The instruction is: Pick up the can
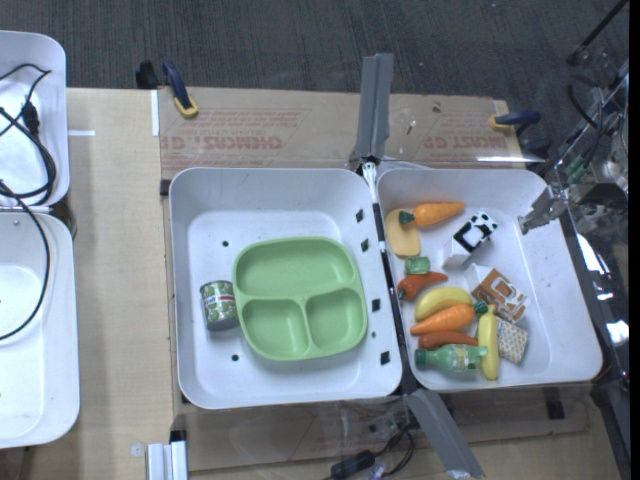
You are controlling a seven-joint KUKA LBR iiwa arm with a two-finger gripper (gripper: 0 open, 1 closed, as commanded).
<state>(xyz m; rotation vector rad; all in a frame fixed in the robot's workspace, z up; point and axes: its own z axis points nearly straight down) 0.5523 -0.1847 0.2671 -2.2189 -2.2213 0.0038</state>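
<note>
You have the whole job ahead of you: the can (217,304) lies untouched in the left bin (190,208), just beside the left edge of the green tray (298,297), while the gripper (545,208) hangs over the right bin (580,308) near its far right corner, well apart from the can. You cannot tell how far the gripper is open, and nothing shows in its grasp. What is left, by my reading, is the reach across both bins, the descent, the grasp and the lift. Count one can and one three-part tray in the left bin. The right bin holds a crowd of toy food: two carrots (438,213), a banana (441,299), a green bottle (446,359) and several small packets too jumbled to count.
</note>
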